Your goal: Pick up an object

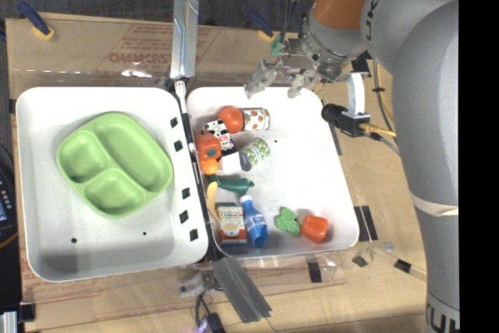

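Note:
My gripper (pixel 277 85) hangs over the far edge of the right bin (pixel 331 168), open, with nothing between its fingers. Just below and left of it lie an orange-red tomato (pixel 231 120) and a spotted can (pixel 256 119). A second small can (pixel 255 153) lies nearer the bin's middle. Along the bin's left side sit an orange pepper (pixel 207 151), a green pod (pixel 236 185), a yellow banana (pixel 211 200), a juice carton (pixel 229 223) and a blue bottle (pixel 253 221). At the front are a green toy (pixel 288 221) and an orange toy (pixel 315 228).
The left bin (pixel 39 191) holds a green divided plate (pixel 115 162). A metal divider bar (pixel 184 35) rises between the bins at the back. The arm's grey body (pixel 413 90) fills the right side. Cables and a black connector (pixel 343 118) hang near the right bin's far corner.

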Controlling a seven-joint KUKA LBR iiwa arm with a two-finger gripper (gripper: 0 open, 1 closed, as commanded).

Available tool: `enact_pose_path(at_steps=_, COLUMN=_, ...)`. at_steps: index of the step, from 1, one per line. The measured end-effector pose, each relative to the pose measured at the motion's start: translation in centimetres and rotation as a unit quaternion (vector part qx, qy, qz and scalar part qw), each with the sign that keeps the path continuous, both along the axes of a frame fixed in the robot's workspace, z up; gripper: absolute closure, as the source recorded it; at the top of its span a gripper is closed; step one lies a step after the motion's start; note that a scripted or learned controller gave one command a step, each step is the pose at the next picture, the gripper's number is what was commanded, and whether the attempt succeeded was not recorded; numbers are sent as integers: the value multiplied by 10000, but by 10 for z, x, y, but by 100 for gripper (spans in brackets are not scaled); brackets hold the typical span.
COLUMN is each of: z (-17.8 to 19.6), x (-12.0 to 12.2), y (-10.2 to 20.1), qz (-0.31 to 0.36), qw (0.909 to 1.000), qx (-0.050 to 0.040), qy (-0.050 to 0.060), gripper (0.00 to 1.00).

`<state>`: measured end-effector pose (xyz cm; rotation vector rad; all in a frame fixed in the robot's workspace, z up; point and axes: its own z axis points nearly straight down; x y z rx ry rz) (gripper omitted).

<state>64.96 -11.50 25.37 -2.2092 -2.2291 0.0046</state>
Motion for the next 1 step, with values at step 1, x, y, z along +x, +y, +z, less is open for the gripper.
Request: enact_pose_path(at_steps=1, z=-127, x=12, y=-16, qz=857, qw=9963, qx=-17, qy=-111, gripper=0)
